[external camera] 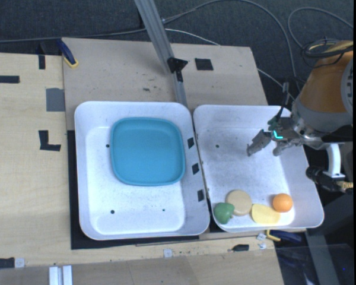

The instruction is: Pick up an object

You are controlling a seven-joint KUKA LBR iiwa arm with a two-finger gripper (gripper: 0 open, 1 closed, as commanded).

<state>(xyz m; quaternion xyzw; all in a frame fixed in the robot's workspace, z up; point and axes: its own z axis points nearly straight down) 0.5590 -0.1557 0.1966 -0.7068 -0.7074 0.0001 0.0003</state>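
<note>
Gripper (267,145) hung over right bin (237,123), fingers spread, nothing between them, likely staged for a descent. Nearest, along that bin's front wall: orange ball (282,202), yellow piece (264,214), tan disc (240,201), green piece (223,211), clustered and touching. Farther left, blue plate (147,151) sat in left bin (89,218).

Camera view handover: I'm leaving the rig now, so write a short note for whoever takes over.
Gripper: open, holding nothing, over the upper part of the right bin.
Things: green piece, beige round piece, yellow piece and orange ball clustered along that bin's near edge. Blue plate lies in the left bin.
Done: nothing picked yet.
Left: descend on one piece, grip and lift.
</note>
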